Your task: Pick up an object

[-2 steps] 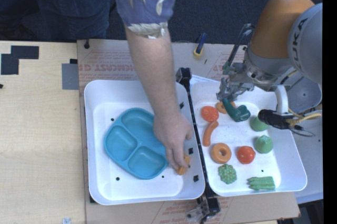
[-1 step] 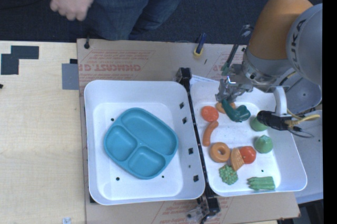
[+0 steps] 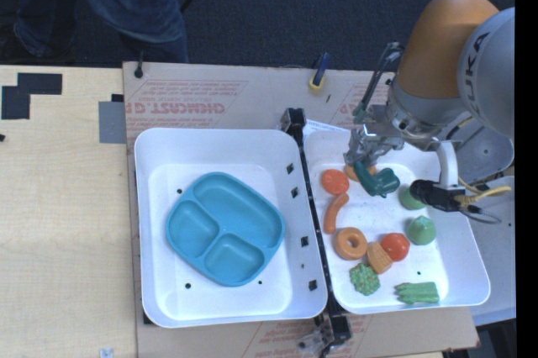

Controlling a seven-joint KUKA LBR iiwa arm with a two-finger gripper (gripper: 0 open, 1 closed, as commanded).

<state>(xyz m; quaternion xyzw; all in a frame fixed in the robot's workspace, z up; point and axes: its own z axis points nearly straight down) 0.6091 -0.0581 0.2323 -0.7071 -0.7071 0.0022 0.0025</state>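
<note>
Though the cardboard point(image 3: 193, 100) lettering reads mirrored, the claw point(image 3: 366, 167) grips a teal toy point(image 3: 380, 181).

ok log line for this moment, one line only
arm: over right bin | gripper: low by teal toy | grasp: unconfirmed | left bin: blue tray | task: not done

Two white bins sat side by side: the left bin point(image 3: 151, 180) held one blue divided tray point(image 3: 224, 227), and the right bin point(image 3: 471, 264) at the frame's lower right held about ten small toy foods point(image 3: 350, 243).
</note>
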